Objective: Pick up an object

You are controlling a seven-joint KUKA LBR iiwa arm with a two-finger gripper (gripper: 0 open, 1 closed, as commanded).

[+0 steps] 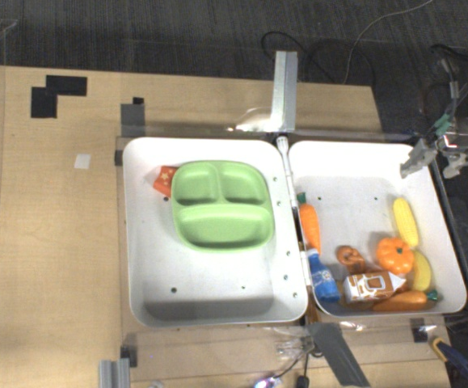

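My gripper hangs over the far right corner of the right bin, its two grey fingers spread apart with nothing between them. Toy food lies below it in that bin: a yellow corn cob, an orange pumpkin, a brown pretzel, a small carton, a yellow piece and an orange piece along the near wall. A carrot and a blue bottle lie against the left wall.
The left bin holds a green divided plate with a red-orange item peeking out at its left edge. A metal post stands behind the seam between the bins.
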